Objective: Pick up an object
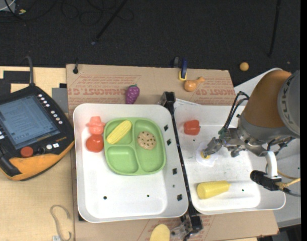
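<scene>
My gripper (210,149) hangs low in the right bin (274,200), near its middle, with the grey arm and its orange band coming in from the right. Right under its tip lies a small white and yellow object (205,159), partly covered by the gripper. A red object (191,127) lies at the bin's back left, apart from the gripper. A yellow block (212,189) lies near the front wall.
The left bin (123,200) holds a green divided tray (128,162) with a corn cob (118,131) and a cookie (146,140), plus a pink toy (95,125) and a red ball (94,143). A teach pendant (28,129) lies at the left.
</scene>
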Controlling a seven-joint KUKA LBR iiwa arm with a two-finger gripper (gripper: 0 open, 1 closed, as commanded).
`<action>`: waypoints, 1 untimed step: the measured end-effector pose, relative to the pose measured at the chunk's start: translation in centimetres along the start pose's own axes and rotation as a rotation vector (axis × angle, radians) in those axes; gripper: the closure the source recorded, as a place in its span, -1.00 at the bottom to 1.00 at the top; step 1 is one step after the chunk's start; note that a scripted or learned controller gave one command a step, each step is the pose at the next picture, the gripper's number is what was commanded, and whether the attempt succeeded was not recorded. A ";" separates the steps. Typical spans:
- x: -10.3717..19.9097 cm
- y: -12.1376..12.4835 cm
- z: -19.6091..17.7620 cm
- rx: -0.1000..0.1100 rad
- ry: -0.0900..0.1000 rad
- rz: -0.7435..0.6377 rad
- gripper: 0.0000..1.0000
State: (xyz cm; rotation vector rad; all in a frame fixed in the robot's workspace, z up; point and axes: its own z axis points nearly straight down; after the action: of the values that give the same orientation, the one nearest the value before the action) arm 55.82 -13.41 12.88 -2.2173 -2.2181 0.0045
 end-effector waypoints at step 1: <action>0.2 0.1 4.3 -0.003 -0.001 0.001 -1.00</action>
State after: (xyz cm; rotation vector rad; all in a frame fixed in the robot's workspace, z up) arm 55.84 -13.19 8.58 -2.2204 -2.2192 0.0016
